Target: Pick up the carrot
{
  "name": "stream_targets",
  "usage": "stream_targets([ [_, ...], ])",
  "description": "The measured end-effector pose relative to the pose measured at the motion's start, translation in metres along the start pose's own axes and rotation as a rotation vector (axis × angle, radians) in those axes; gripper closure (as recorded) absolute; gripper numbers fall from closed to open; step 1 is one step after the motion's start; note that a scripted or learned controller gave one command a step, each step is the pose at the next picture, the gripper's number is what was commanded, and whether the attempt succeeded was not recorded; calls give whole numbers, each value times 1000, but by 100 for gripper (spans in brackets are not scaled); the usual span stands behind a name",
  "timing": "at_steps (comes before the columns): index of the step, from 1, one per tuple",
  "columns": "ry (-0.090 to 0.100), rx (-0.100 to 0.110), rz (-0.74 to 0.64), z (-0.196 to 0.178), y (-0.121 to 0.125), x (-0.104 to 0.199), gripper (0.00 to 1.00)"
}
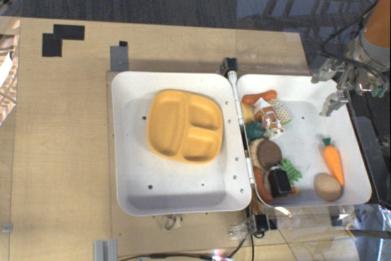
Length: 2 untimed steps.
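The carrot (pixel 333 162) is orange with a small green top. It lies in the right bin (pixel 305 101) near that bin's right wall, tip pointing toward the front. My gripper (pixel 328 92) hangs over the bin's back right corner, well behind the carrot and apart from it. It is open, with nothing between its fingers.
A tan egg-shaped object (pixel 328 186) sits just in front of the carrot. The right bin's left side is crowded with a sausage (pixel 259 96), a small carton (pixel 272 117), a brown round piece (pixel 269 153), a black block (pixel 280 182) and green leaves (pixel 292 170). The left bin (pixel 131 150) holds a yellow divided plate (pixel 185 125).
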<state>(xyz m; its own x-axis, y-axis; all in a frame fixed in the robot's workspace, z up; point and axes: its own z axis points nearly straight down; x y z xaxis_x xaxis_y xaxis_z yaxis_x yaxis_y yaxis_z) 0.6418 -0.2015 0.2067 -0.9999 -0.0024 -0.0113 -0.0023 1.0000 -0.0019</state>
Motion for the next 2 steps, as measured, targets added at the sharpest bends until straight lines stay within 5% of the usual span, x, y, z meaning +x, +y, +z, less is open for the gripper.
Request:
stream_targets([
  [1, 4, -3, -319, 72, -3, 49, 0],
  [2, 3, -2, -442, 96, -3, 101, 0],
])
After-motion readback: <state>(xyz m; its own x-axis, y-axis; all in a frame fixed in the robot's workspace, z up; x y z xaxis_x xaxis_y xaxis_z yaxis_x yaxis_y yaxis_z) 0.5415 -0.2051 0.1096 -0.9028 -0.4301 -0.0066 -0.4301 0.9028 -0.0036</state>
